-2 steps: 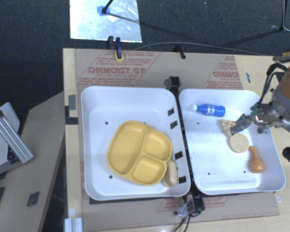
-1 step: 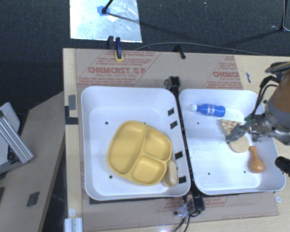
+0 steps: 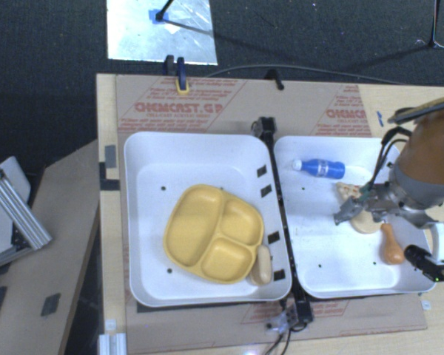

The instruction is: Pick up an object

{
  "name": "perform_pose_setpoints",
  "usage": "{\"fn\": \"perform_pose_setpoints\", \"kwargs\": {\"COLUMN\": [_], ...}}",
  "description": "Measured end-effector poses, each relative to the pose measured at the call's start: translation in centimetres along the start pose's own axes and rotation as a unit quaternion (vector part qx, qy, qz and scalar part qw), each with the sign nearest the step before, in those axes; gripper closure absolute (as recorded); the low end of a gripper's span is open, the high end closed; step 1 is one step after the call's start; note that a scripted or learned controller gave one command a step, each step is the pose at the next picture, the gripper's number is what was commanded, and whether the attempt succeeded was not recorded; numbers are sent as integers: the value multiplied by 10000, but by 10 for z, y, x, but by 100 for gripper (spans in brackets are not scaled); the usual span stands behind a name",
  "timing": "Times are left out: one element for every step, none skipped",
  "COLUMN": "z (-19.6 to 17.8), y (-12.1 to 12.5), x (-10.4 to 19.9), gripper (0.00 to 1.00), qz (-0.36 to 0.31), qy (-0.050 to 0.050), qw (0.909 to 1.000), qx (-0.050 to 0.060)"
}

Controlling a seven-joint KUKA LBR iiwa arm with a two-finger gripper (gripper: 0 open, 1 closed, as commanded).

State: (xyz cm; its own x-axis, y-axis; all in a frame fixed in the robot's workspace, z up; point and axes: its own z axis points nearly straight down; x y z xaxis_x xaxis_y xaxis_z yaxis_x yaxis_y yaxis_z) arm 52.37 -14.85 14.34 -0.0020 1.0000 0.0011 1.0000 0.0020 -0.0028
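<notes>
Hovering gripper (image 3: 353, 211) over right bin (image 3: 333, 276), perhaps touching toy (image 3: 390, 245)

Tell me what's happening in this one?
The arm reaches in from the right over the right bin, its gripper low among some tan items near an orange-brown piece. A blue bottle lies further back. The left bin holds a yellow tray with a beige piece beside it. No grasp is evident.
</notes>
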Motion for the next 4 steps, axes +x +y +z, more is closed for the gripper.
{"fn": "perform_pose_setpoints", "kwargs": {"z": [-14,-74,-98,-106], "y": [1,-2,-1,21], "x": [-1,5,5,52], "gripper": [100,100,100,100], "qz": [-1,-12,-11,-36], "qy": [-12,-14,-12,-2], "qw": [10000,10000,10000,10000], "qx": [-33,-48,-39,-33]}}
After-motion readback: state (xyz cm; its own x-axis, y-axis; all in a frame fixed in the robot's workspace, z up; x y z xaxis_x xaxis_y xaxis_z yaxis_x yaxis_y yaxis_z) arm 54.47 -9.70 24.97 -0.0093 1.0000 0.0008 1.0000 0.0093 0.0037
